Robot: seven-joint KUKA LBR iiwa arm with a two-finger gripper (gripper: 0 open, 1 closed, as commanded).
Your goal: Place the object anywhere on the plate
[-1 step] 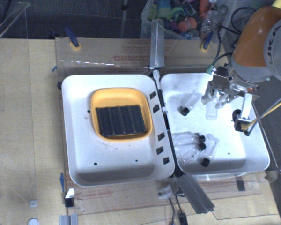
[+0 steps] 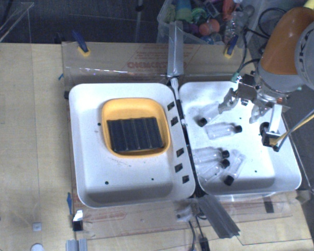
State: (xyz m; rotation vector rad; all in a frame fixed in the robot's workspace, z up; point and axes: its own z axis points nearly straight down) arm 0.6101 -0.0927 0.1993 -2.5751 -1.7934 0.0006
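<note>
Bottles, clear plastic with black caps, lie loose in the right bin (image 2: 282,179), none on the plate. Going left to right: left bin (image 2: 86,187) holds a yellow plate (image 2: 111,109) with a dark ribbed insert (image 2: 135,134) sitting in its middle. Metal divider strip (image 2: 174,51) runs down between the bins, black clips along the seam. Behind the bins, clear plastic sheet with faint red print (image 2: 146,64), too washed out to read. Right bin: one bottle (image 2: 208,113) upper left, another bottle (image 2: 223,131) just below it, a cluster of bottles (image 2: 215,161) lower centre, touching each other. Gripper (image 2: 251,109) hangs over the bin's upper right, fingers spread wide, nothing between them. Orange band (image 2: 282,41) above the wrist. Tub of coloured toys (image 2: 209,7) at top of frame.
</note>
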